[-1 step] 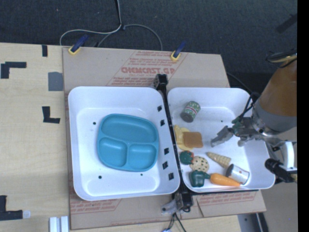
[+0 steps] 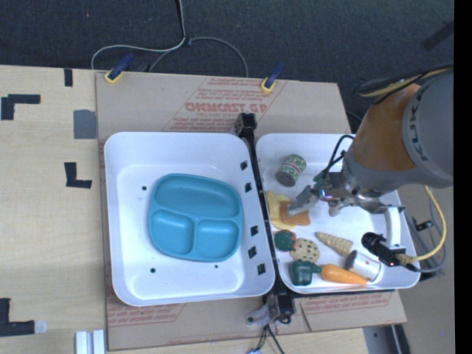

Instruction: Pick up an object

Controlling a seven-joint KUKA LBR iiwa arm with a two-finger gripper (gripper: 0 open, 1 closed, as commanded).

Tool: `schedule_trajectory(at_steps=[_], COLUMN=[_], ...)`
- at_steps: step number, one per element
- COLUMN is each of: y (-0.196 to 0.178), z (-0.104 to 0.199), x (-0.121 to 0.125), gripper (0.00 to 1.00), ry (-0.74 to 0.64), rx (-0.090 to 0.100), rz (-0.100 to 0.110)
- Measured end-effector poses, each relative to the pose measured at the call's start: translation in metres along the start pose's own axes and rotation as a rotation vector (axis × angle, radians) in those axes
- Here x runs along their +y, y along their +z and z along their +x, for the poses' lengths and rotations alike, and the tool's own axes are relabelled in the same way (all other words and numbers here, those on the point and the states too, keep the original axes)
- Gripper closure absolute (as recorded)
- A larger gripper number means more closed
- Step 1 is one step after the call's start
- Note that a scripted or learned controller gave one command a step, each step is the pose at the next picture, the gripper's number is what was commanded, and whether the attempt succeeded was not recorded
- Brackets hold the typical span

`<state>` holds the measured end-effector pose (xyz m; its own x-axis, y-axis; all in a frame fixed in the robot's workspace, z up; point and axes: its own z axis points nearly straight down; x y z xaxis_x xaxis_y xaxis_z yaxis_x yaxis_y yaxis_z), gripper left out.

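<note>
Underneath, pale wood-grain counter (image 2: pixel 44 220) with a printed cardboard sheet (image 2: pixel 214 102), against dark carpet (image 2: pixel 295 21) beyond the far edge. On the cardboard, two glossy white bins: left bin (image 2: pixel 122 168) with a smooth blue sectioned plate (image 2: pixel 195 217); right bin (image 2: pixel 269 142) with small toys. Over its middle, pincer (image 2: pixel 317 198), parted, gripping nothing, one finger tip at a yellow wedge (image 2: pixel 277 209). Nearby, ribbed can (image 2: pixel 291 169), speckled cookie (image 2: pixel 306 251), orange carrot (image 2: pixel 343 275).
</note>
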<state>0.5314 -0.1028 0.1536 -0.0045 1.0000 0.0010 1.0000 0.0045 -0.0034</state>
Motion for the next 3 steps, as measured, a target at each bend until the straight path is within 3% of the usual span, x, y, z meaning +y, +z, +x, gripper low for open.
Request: schedule_trajectory(at_steps=[1, 2, 3], y=[0.058, 0.064, 0.054], z=[-0.004, -0.001, 0.000], x=[0.052, 0.024, 0.025], gripper=[0.00, 0.00, 1.00], ry=[0.008, 0.013, 0.010], rx=[-0.008, -0.018, -0.014], rz=[-0.008, -0.023, -0.019])
